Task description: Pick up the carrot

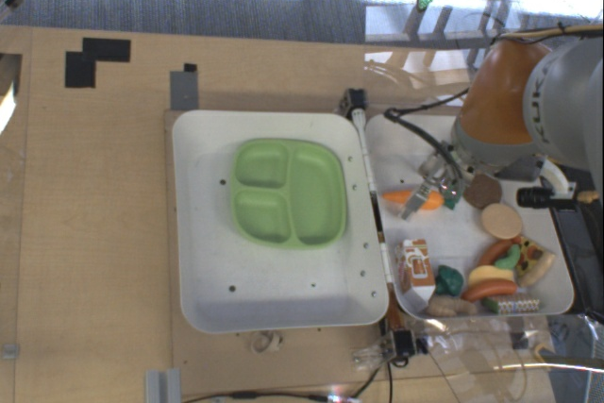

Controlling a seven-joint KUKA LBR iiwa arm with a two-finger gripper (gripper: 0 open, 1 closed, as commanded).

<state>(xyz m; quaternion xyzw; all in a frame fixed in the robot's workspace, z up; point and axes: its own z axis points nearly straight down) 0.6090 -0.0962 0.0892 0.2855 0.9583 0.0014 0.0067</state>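
Item 1, carrot [412,198]: lying just left of the gripper [432,191], whose fingers straddle its thick end without closing; light, rigid, likely slippery plastic, so you grip mid-body.

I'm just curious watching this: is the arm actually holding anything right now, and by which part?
It cannot be told. The end effector sits right over the carrot's thicker right end in the right bin, but a grip isn't clear.

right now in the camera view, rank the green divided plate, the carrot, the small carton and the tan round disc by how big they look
1. green divided plate, by far the largest
2. small carton
3. carrot, partly hidden by the gripper, so its rank against the carton is unsure
4. tan round disc, close to the carrot
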